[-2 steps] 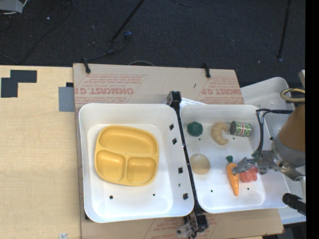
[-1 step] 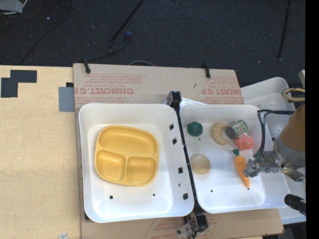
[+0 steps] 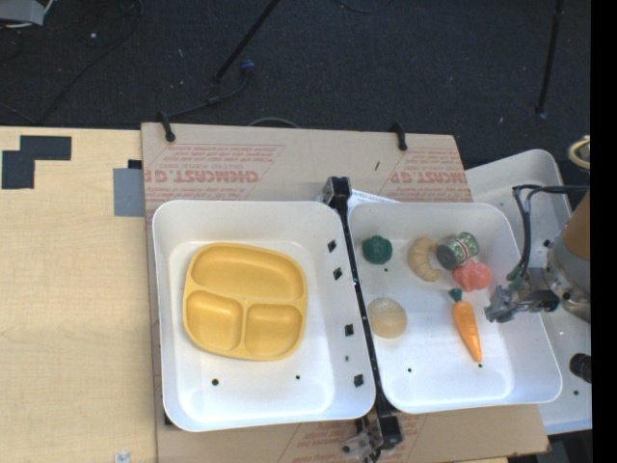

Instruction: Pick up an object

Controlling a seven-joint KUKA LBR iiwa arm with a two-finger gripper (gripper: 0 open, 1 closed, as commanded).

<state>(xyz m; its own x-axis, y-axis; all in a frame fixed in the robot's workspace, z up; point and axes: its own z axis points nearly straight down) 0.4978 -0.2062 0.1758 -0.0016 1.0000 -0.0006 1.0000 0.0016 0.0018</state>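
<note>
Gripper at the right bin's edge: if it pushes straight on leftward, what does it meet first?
Probably the carrot, which lies just left of the gripper in the right bin. Height above the bin is unclear, so it might pass over.

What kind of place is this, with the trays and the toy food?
Probably a robotics lab bench for grasping trials: two white bins clipped side by side on cardboard, toy items like a carrot and a yellow divided plate, and loose cables on dark carpet behind.

Dark blue-grey carpeted floor (image 3: 318, 51) across the top, crossed by thin black cables (image 3: 253, 29). Light wooden bench top (image 3: 67, 307) at left, bearing black square markers (image 3: 37, 155) and a grey rectangular patch (image 3: 126, 190). Brown printed cardboard sheet (image 3: 289, 167) laid flat at centre.
</note>
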